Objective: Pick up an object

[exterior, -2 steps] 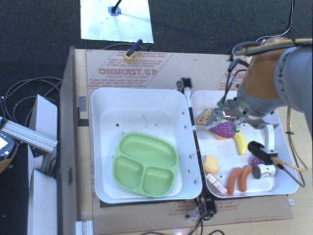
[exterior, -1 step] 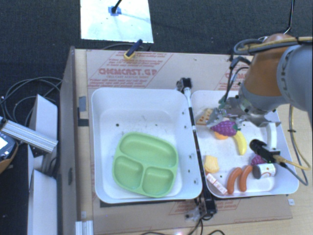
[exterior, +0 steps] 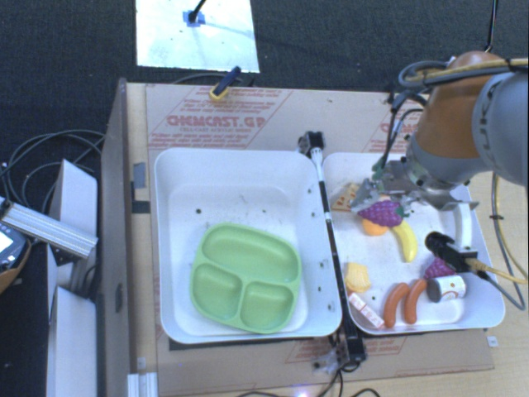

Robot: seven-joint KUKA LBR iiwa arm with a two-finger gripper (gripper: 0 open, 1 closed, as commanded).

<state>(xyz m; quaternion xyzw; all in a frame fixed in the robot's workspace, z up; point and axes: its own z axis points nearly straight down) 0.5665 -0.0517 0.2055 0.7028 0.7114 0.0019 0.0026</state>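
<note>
My gripper [exterior: 374, 195] hangs low in the right bin [exterior: 483, 308], its tips touching or just above the purple grape bunch [exterior: 383, 213]; my own wrist hides them, so I cannot tell how they are set. An orange piece [exterior: 374, 228] peeks from under the grapes. Right of the grapes lies a banana [exterior: 405, 241]; nearer the camera, two sausages [exterior: 402, 302]. The left bin [exterior: 178, 188] holds a green divided tray [exterior: 245, 277].

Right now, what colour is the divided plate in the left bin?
Light green. The divided plate shows plainly in the camera view, lying in the left bin.
</note>
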